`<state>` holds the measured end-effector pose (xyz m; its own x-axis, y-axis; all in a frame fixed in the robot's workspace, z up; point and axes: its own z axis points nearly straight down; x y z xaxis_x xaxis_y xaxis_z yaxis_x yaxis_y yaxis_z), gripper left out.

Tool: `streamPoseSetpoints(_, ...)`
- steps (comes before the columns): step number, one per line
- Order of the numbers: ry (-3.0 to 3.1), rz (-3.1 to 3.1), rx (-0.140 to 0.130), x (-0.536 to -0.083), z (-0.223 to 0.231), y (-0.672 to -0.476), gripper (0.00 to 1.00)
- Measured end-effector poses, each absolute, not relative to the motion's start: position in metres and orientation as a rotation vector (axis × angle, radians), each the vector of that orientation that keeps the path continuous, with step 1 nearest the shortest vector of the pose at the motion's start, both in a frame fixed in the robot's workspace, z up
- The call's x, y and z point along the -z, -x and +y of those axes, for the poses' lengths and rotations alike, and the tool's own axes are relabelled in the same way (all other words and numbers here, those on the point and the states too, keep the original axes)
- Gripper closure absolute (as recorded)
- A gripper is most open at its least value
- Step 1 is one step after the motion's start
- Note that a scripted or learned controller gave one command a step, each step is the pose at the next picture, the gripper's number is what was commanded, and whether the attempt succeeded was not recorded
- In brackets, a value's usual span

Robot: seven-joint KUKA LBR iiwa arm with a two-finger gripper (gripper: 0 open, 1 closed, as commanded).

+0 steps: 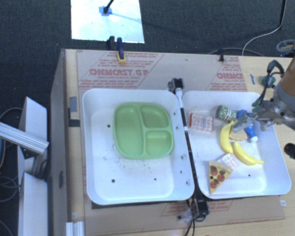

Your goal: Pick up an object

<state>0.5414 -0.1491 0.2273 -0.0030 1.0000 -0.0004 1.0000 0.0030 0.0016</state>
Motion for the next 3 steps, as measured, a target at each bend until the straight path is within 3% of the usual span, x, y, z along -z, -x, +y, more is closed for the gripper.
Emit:
streamPoseSetpoints(1, -2.212, 2.222, -0.008, -0.097, -0.144, -0.58, 0.0)
streamPoseSetpoints(2, -2.21, 2.218, -0.009, -0.108, -0.146, -0.581, 1.0)
streamPoseSetpoints(3, -2.216, 2.225, -0.004, -0.185, -0.07, -0.533, 1.0)
